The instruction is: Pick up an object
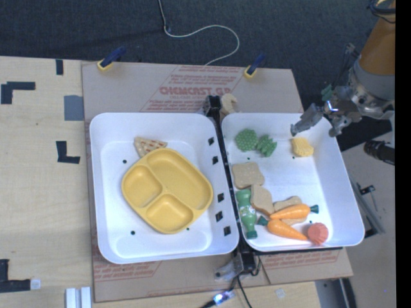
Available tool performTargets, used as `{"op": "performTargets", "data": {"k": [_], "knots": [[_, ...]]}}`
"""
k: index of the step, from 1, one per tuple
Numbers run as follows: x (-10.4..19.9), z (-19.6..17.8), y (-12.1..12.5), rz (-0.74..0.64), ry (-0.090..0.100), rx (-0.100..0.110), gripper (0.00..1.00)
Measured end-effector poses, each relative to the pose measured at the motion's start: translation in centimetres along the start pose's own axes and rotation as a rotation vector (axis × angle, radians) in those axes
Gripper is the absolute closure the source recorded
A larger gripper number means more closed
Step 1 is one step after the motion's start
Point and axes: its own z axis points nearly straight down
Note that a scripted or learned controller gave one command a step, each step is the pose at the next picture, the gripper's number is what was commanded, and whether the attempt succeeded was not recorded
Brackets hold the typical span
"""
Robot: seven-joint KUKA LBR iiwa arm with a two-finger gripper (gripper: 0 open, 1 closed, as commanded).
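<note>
Left bin (103, 172): holds a yellow divided tray (167, 190), lying flat near the centre, three compartments facing up. A waffle-patterned wedge (149, 146) lies just beside the tray's far left corner, touching or nearly touching its rim.

Right bin (343, 191): holds two green broccoli pieces (255, 142) near the far left corner. A small yellow piece (302, 147) lies near the far right wall. Two tan bread slices (252, 183) sit along the left wall, with a green bottle-like item (246, 213) just in front of them. Two orange carrots (290, 220) lie at the near side, a pink-red round piece (318, 233) touching the nearer one.

Gripper (319, 122): poised over the right bin's far right corner, just beside the yellow piece. Fingers spread, one to each side, nothing between them.

Bench (38, 172): carries a cardboard sheet (186, 85) under both bins, held by two blue-yellow clamps (112, 57).
</note>
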Motion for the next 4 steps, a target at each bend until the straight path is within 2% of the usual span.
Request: {"op": "performTargets", "data": {"k": [1, 2, 4], "knots": [[0.0, -0.7, 0.2, -0.003, -0.002, -0.012, 0.00], [0.3, 3.6, 0.2, -0.003, -0.002, -0.008, 0.00], [-0.8, 15.3, -0.4, -0.003, -0.002, -0.007, 0.00]]}}
